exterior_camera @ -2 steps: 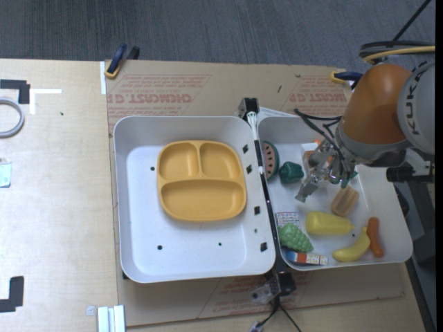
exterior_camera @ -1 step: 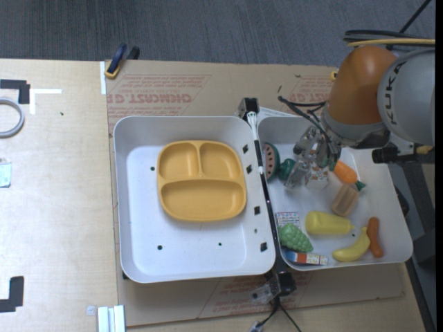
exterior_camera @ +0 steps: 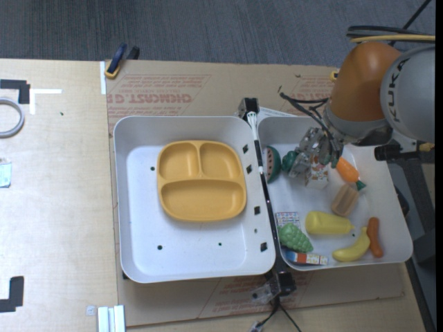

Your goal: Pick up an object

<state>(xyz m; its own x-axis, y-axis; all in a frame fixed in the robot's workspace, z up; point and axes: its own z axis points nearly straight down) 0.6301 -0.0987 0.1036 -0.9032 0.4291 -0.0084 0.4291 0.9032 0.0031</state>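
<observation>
While the gripper (exterior_camera: pixel 315 159) hangs low in the right bin (exterior_camera: pixel 398 206), finger spacing impossible to tell, the toy carrot (exterior_camera: pixel 347 171) lies just right of it, long axis diagonal.

Bins (exterior_camera: pixel 131 254): smooth white plastic, slight sheen. Plate (exterior_camera: pixel 201 180): matt yellow plastic. Bench (exterior_camera: pixel 55 206): pale wood, matt. Sheet (exterior_camera: pixel 159 92) under bins: brown cardboard, printed. Banana (exterior_camera: pixel 351 249), carrot (exterior_camera: pixel 374 236): glossy plastic.
</observation>
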